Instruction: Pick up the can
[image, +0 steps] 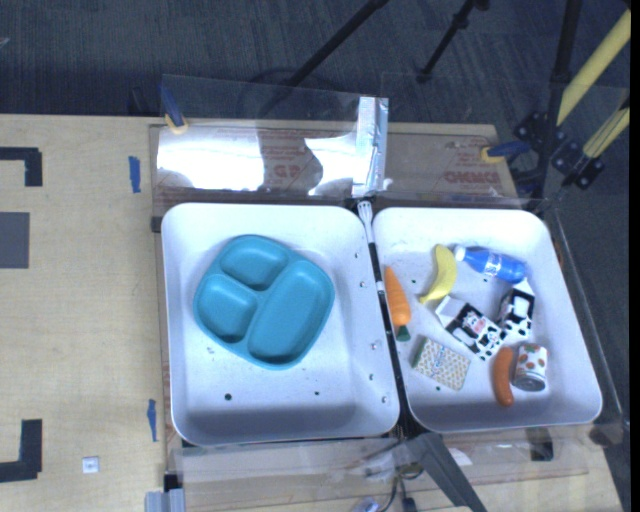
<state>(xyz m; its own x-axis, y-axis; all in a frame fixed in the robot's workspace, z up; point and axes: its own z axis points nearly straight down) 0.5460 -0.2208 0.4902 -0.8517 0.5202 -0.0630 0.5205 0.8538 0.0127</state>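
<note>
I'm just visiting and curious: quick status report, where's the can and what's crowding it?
Small white patterned can on its side, right white bin, near corner. Orange sausage-shaped toy against it on the left. Black-and-white spotted toy just behind.

- Light is even and fairly bright, cool and bluish in tone.
- Strong glare whitens the clear panel (265, 160) behind the bins.
- The white bins (190, 380) look slightly washed out; shadows under the objects are soft and short.
- The floor (300, 40) at the top is dim.
- The picture is soft overall, and small prints are unreadable.
</note>
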